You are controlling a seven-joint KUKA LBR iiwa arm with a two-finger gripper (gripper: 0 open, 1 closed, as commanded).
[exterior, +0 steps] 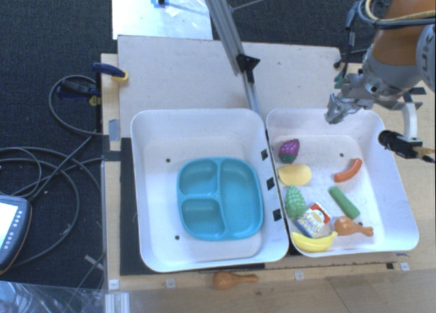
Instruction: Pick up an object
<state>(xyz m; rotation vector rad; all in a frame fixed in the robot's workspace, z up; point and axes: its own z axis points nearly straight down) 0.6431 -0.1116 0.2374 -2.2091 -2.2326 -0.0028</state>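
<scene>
Tabletop (177, 73), a pale board carrying two shallow white bins side by side. Left bin (153, 168) holds a teal divided tray (220, 198) of three compartments, lying flat near the middle of the bin's floor. Right bin (395, 196) holds the loose toy foods: a purple grape cluster (289, 148) near the inner wall; a yellow lemon-like piece (294, 174) just below it; a green bumpy fruit (295, 202) below that; a small printed carton (314, 221) just beside the green fruit; a yellow banana (314, 241) along the near wall; an orange chicken drumstick (351, 227) right of the carton; a green cucumber-like stick (344, 202) lying at a slant; and a red-orange sausage (348, 170) toward the right side. The grey arm with orange band (402, 22) enters at the upper right. Its claw (338, 110) hangs over the far rim of the right bin, well apart from every toy, nothing visible between its tips; whether it is spread or closed cannot be told. A second orange drumstick (235, 279) lies on the tabletop in front of the bins.
</scene>
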